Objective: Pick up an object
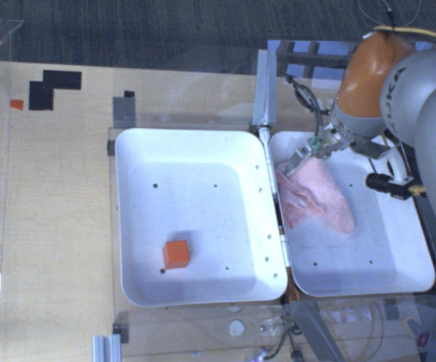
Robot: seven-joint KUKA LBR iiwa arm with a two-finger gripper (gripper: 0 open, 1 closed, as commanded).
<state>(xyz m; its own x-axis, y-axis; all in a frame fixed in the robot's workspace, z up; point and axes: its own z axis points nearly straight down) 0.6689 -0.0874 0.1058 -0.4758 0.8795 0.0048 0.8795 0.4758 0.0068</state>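
A crumpled pink cloth point(316, 196) lies in the right bin point(384, 270), against its left wall. My gripper point(313, 151) sits low at the cloth's far upper edge, right at the fabric; the grey arm with its orange band reaches in from the upper right. A small orange block point(176, 254) rests on the floor of the left bin point(203, 157), toward its front left, well away from the gripper.
A metal divider rail point(272, 202) runs between the two bins. Black cables and a connector point(388, 182) hang beside the wrist over the right bin. Black and orange markers point(48, 89) lie on the wooden bench at far left.
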